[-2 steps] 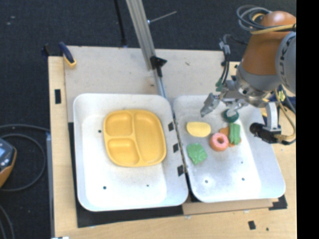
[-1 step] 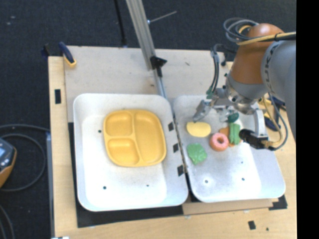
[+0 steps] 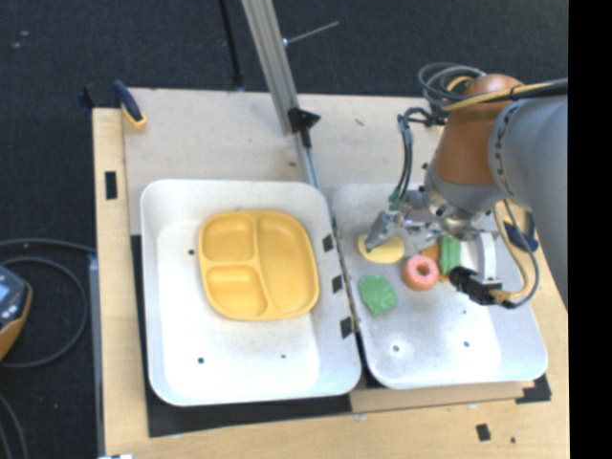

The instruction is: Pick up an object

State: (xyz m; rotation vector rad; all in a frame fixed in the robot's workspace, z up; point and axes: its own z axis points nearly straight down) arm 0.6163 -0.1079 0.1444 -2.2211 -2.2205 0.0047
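Observation:
The right bin point(image 3: 459, 352) holds several small items. A pale yellow flat piece point(image 3: 385, 251) lies near the bin's left wall. Below it sits a green block point(image 3: 379, 295), and to their right a pink ring point(image 3: 421, 273). A green item point(image 3: 449, 256) with an orange bit beside it is partly hidden under the wrist. My gripper point(image 3: 397, 226) hangs low over the upper left of this bin, just above the yellow piece. Nothing is visibly held.
The left bin point(image 3: 172, 352) carries a yellow divided plate point(image 3: 258, 263). A slanted metal post point(image 3: 273, 55) rises behind the bins, with its clamp near the divide between them. Black cables point(image 3: 497, 295) loop from the wrist over the right bin.

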